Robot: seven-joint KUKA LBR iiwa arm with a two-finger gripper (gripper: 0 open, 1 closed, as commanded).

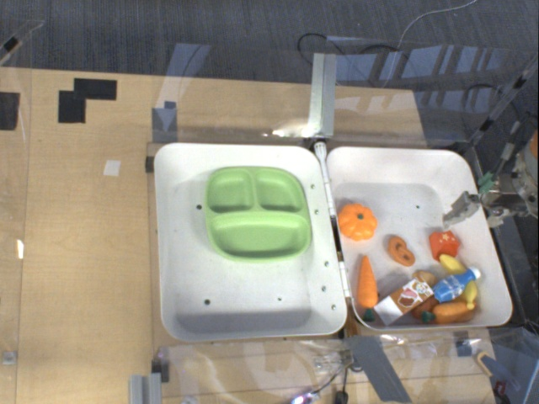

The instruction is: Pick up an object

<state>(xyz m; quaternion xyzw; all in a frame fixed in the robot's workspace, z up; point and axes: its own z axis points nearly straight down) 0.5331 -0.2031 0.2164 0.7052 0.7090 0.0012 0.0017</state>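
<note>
Camera view: you are looking down on two white bins side by side. Take the right bin (421, 162) as your landmark. To its left, touching along the shared edge, sits the left bin (181, 310), and in it lies a green divided plate (256, 212).

Inside the right bin you have a small orange pumpkin (357, 222) near its left wall, a carrot (366, 281) below the pumpkin, and a brown pastry-like piece (401, 249) near the middle. A red tomato-like toy (444, 244) lies toward the right wall. In the bin's lower right corner a pile is packed together: a yellow banana (453, 265), a blue-capped bottle (456, 285), a small printed carton (408, 297) and a sausage (455, 311).

The gripper (461, 207) hangs at the bin's right wall, just above the tomato-like toy; you cannot tell how it stands, and nothing shows held in it.
</note>
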